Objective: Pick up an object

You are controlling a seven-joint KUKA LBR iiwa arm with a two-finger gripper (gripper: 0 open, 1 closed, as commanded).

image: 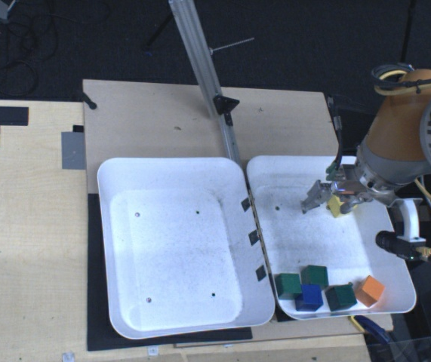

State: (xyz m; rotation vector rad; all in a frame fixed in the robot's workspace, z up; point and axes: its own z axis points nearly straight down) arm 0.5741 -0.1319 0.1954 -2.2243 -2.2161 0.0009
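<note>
The end effector (330, 196) hangs over the upper middle of the right bin (290, 179), its grey fingers slanting down to the left, with a small yellow object (337, 205) just beside them; I cannot tell whether that piece is gripped or how far apart the fingers stand. Its shape is too small to give a long axis. Along the bin's near edge lie three green blocks (315, 276), a blue block (309, 298) and an orange block (370, 289), bunched together.
</note>
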